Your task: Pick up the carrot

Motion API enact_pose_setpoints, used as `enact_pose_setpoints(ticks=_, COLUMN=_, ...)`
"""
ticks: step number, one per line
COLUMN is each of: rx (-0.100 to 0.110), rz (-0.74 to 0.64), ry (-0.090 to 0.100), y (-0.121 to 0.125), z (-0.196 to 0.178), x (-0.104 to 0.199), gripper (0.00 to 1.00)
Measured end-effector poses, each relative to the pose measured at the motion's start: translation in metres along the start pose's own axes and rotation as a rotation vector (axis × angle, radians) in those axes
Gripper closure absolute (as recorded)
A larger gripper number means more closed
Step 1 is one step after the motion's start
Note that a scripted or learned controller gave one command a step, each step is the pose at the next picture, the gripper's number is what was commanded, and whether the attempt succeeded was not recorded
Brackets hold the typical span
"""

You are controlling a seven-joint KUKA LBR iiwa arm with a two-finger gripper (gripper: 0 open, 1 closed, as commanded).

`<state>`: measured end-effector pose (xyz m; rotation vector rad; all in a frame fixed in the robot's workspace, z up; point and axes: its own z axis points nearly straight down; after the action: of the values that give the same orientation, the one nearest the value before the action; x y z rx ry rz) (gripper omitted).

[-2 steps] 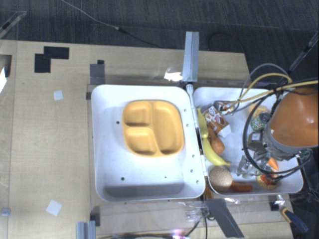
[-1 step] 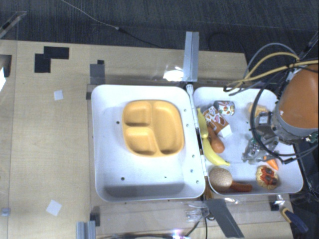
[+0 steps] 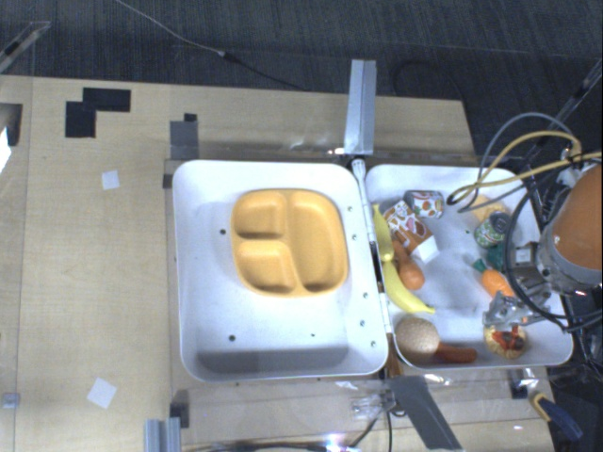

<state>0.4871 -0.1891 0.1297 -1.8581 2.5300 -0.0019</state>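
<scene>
An orange carrot (image 3: 411,274) lies in the right bin (image 3: 452,295) against a banana (image 3: 399,285), near the bin's left wall. A second orange piece (image 3: 495,282) sits at the bin's right side; I cannot tell what it is. My gripper (image 3: 503,316) hangs low over the right bin's front right part, just below that orange piece and well to the right of the carrot. Cables and the wrist hide much of it. Nothing shows clearly in its grasp.
The left bin (image 3: 203,281) holds a yellow divided plate (image 3: 287,241). The right bin also holds a brown roll (image 3: 416,335), a red sausage (image 3: 458,353), a green can (image 3: 492,229), printed packets (image 3: 422,205) and a red-yellow item (image 3: 510,344). Cables (image 3: 513,172) loop over its back right.
</scene>
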Motion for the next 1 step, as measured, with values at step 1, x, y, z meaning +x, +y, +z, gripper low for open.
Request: enact_pose_setpoints(ticks=1, rx=0.003, rz=-0.004, ry=-0.001, y=-0.0009, z=-0.0014, x=-0.0024, gripper=0.00)
